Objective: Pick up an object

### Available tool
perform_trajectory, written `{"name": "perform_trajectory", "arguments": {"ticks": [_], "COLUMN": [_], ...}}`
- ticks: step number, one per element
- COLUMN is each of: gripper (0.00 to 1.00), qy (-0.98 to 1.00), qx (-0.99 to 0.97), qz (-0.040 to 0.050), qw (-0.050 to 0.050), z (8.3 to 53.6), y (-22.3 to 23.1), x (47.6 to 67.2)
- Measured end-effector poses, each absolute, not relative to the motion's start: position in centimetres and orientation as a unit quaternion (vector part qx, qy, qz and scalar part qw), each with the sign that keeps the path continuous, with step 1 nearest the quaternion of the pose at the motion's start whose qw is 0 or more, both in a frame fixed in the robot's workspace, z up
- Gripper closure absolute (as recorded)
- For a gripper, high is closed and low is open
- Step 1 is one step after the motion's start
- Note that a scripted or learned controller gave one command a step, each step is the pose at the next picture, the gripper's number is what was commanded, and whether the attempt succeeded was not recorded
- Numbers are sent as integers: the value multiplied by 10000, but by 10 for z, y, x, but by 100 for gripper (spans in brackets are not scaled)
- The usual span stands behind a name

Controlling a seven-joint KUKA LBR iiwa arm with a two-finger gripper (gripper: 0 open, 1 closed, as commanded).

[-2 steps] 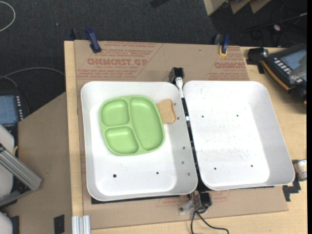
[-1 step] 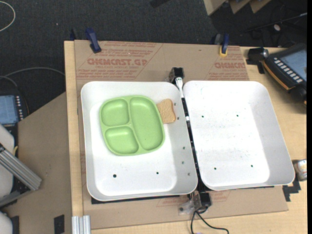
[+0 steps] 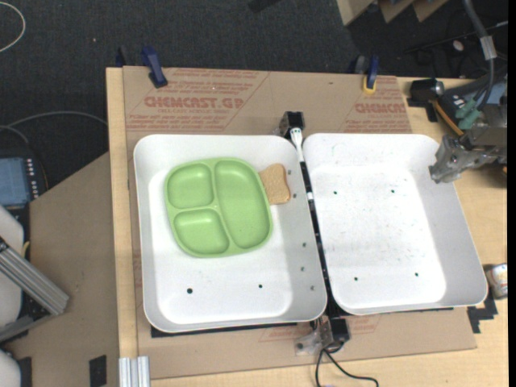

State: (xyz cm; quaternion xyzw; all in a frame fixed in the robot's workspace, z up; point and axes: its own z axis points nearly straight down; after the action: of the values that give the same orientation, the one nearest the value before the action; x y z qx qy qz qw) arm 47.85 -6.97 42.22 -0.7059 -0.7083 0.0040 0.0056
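Green plate: smooth plastic, slight sheen. Tan block looks rough, matt, spongy. Bins glossy white plastic; bench matt cardboard.

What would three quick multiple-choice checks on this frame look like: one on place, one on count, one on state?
1. Where is the green divided plate?
A. In the left bin
B. In the right bin
C. On the cardboard outside both bins

2. How many compartments does the plate have?
A. Two
B. Three
C. Five

3. How does the tan sponge-like piece lie relative to the plate?
A. Inside one of its compartments
B. Against its right rim, flat on the bin floor
C. In the other bin, far from it

Answers:
1. A: the plate sits in the left bin, toward its upper half.
2. B: two smaller wells on the left, one long well on the right.
3. B: the piece rests beside the upper right rim, outside the wells; the tool is over the right bin's far edge.
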Motion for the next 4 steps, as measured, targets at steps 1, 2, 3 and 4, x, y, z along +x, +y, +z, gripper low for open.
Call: {"name": "perform_trajectory", "arguments": {"ticks": [1,2,3,4], "gripper": [100,100,100,100], "qy": [-7053,-7077,-7117,-7087], "qx": [-7089,-7065,-7024,-7055], "qz": [-28,33,26,-51], "qw": [-60,50,52,-38], "z": [515,405,328,425], "y": [-123,-96,25,46], "x": [480,479,478,480]}}
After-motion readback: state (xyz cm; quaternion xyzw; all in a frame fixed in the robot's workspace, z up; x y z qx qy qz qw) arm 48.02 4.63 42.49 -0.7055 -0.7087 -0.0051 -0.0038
